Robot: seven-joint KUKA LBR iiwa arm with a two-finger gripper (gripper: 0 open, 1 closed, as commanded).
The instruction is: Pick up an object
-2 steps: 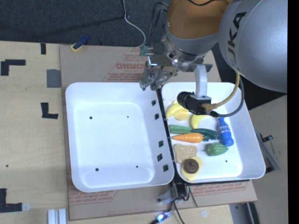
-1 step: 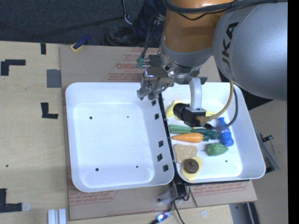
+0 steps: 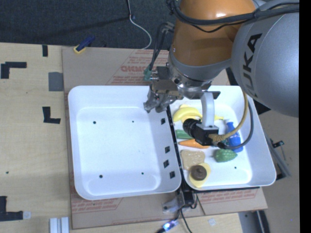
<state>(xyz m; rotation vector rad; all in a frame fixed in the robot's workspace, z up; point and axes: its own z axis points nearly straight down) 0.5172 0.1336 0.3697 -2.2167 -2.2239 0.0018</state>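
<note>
The gripper (image 3: 156, 102) hung mid-frame over the left bin's (image 3: 116, 149) right wall, likely lining up on the banana (image 3: 187, 113) just right; jaw state couldn't be told.

Robotics lab test rig, judging by KUKA-branded arm (image 3: 272, 52) reaching over white left bin (image 3: 116, 144) and right bin (image 3: 243, 176) on cardboard sheet (image 3: 107, 67), black tape marks (image 3: 13, 68) on wooden bench (image 3: 29, 144), loose white cable (image 3: 143, 29) over dark carpet (image 3: 58, 8) far side.
</note>
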